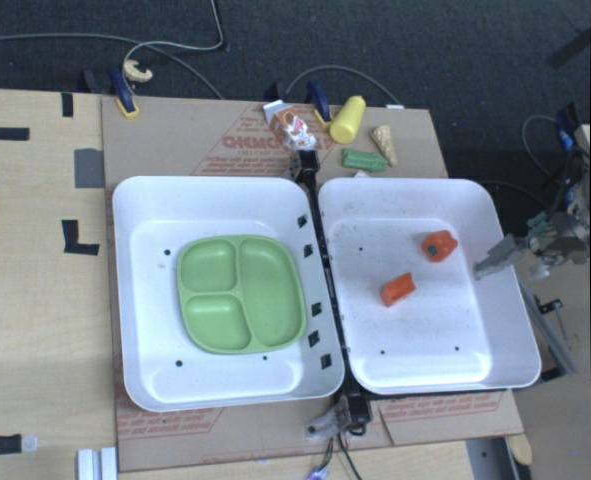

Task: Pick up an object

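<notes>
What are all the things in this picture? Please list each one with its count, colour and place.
bins: 2, white, side by side on the cardboard sheet
divided plate: 1, green, in the left bin
orange pieces: 2, orange-red, in the right bin; one near its right wall, the other near the middle
yellow bottle-shaped toy: 1, yellow, on the cardboard behind the bins
green piece: 1, green, just behind the right bin
small packet: 1, white with red, behind the bins
blue clamps: 2, blue, at the cardboard's far edge
gripper: 1, grey, at the right bin's right rim
</notes>
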